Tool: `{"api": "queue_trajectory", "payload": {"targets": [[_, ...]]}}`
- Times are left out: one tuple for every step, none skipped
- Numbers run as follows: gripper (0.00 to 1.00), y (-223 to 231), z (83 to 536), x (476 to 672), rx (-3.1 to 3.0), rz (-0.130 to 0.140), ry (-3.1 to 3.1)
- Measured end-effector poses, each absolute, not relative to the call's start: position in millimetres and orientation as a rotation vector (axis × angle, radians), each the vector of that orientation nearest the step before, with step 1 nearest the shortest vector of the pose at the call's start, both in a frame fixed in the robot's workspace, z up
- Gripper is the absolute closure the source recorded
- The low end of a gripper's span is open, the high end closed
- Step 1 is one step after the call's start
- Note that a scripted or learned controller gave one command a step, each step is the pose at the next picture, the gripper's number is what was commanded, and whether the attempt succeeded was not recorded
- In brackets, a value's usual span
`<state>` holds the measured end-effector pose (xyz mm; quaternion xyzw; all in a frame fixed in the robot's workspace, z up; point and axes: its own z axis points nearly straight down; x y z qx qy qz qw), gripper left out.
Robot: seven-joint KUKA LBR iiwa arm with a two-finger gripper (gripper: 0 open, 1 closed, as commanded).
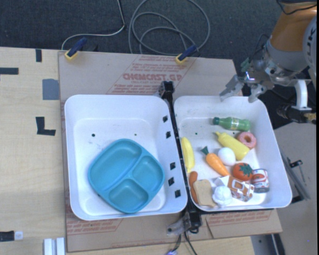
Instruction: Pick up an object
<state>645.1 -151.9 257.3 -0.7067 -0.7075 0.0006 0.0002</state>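
Note:
My gripper (241, 91) hangs open above the far rim of the right bin (276, 158), with nothing between its fingers. Below it in that bin lie a green bottle (232, 123), a yellow corn-like piece (232, 144), a pink donut (248, 139), a white egg (226, 155), a carrot (216, 162), a banana (187, 152), a tomato (242, 170), a small can (259, 180), a slice of bread (204, 192) and a few more toy foods at the near end.
The left bin (77, 142) holds a blue divided plate (126, 175). A black divider with clips (173, 142) joins the bins. Cables (165, 25) loop on the dark floor behind the cardboard sheet (149, 76).

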Motion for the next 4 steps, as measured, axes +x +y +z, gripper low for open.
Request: {"api": "queue_trajectory", "payload": {"targets": [[0.0, -165.5, 165.9, 571.3, -2.216, 0.014, -2.21], [0.0, -125.7, 84.0, 548.5, -2.223, 0.0, -2.226], [0.0, -109.4, 88.3, 485.7, -2.252, 0.0, -2.225], [0.0, -122.6, 99.9, 573.4, -2.223, -0.005, -2.229]]}}
